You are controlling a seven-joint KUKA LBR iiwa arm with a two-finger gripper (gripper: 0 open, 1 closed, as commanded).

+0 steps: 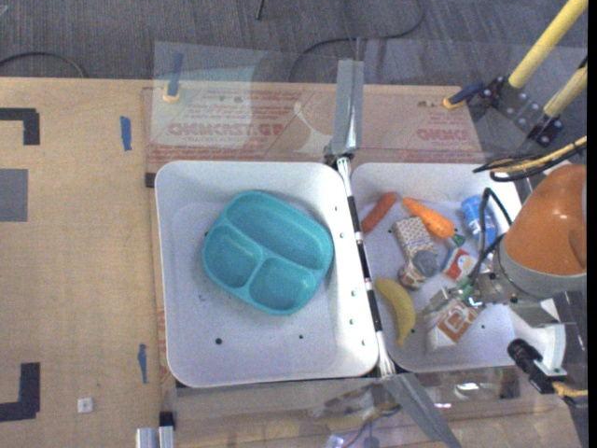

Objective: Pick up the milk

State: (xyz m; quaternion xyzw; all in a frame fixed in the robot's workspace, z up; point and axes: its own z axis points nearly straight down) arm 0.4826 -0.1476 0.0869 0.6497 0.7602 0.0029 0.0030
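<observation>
We are at the approach step: our end effector point(474, 294) hovers low in the right bin point(485, 355) over the milk point(452, 323), its grip state impossible to tell, so next it must close squarely on the carton.

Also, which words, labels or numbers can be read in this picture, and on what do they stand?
Red print on the cardboard sheet behind the left bin: too blurred to read.
Red print on the cardboard behind the right bin: also blurred.
Printing on the small cartons in the right bin: too small to read.
</observation>
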